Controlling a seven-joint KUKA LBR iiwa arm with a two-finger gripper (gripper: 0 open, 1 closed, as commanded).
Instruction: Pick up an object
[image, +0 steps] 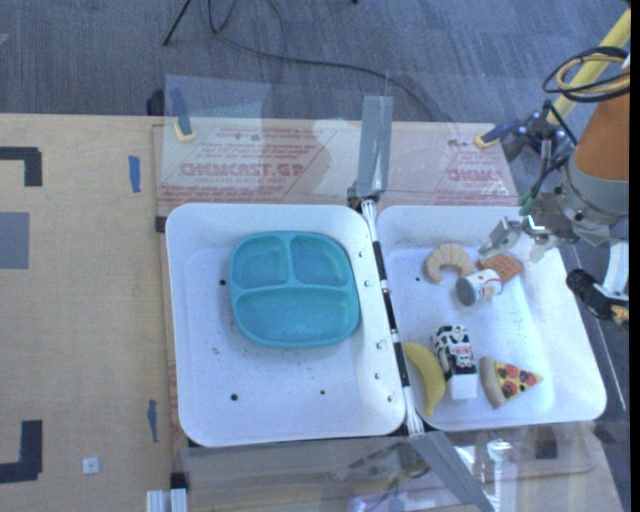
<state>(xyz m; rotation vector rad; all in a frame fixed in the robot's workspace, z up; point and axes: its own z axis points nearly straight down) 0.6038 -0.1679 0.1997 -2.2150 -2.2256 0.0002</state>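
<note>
Seen from above, two shallow white plastic bins sit side by side on a pale wooden surface (80, 300). The left bin (200, 400) carries a teal plastic plate with three compartments (295, 288). The right bin (575, 390) carries the toys. The grey arm with an orange band (605, 150) reaches over the right bin's far right corner, and its gripper (515, 235) hangs just above the bin floor there; whether it is spread or closed cannot be told, and nothing shows as held in it. This looks like the approach step, before any grasp. Just beside the gripper, toward the middle of the right bin, lies a small orange-brown toy waffle (501, 266), the likeliest target, touching a grey and white cylindrical toy (474, 289). A tan toy croissant (448, 261) lies near them toward the left bin. At the right bin's near side are a yellow toy banana (428, 377), a black and white milk carton (456, 355), and a toy pizza slice (508, 380). The next move probably calls for lowering onto the waffle without nudging its neighbour.
</note>
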